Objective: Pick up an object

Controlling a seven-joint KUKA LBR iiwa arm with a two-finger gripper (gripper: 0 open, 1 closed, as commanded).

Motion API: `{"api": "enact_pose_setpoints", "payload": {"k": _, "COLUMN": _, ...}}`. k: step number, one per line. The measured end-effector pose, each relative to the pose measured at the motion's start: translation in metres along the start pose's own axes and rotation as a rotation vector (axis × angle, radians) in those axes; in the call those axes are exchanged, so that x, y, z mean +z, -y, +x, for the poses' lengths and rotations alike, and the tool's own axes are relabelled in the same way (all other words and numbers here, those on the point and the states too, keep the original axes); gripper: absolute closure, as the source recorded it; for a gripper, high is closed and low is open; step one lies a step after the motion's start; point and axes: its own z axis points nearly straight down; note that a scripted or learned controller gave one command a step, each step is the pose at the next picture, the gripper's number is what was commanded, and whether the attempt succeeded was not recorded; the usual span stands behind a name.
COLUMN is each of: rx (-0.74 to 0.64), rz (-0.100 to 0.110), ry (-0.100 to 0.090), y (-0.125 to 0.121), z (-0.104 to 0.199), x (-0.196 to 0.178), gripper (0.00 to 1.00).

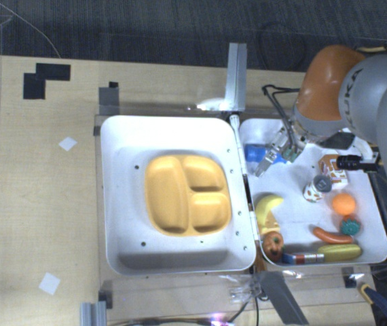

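gripper (269,159) beside blue object (254,153)

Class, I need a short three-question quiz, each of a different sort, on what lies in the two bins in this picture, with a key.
1. True or false: the yellow tray lies in the right bin.
2. Which thing is nearest the gripper? A) blue block B) orange ball C) banana
3. Fill in: the tray has ___ compartments.

Key: 1 false, it lies in the left bin. 2 A. 3 three.
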Motion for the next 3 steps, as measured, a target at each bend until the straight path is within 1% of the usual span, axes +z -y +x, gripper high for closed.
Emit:
{"api": "enact_pose_setpoints", "payload": {"k": 1, "rx": 0.15, "rz": 0.002, "ry": -0.001, "y": -0.0032, "z": -0.0089, "x": -0.0087, "gripper": 0.0}}
{"api": "enact_pose_setpoints", "payload": {"k": 2, "rx": 0.333, "rz": 0.003, "ry": -0.014, "y": -0.0058, "z": -0.0131, "x": -0.002, "gripper": 0.0}}
{"api": "enact_pose_setpoints", "payload": {"k": 3, "rx": 0.507, "rz": 0.008, "ry": -0.02, "y": -0.0112, "z": -0.0152, "x": -0.0004, "gripper": 0.0}}
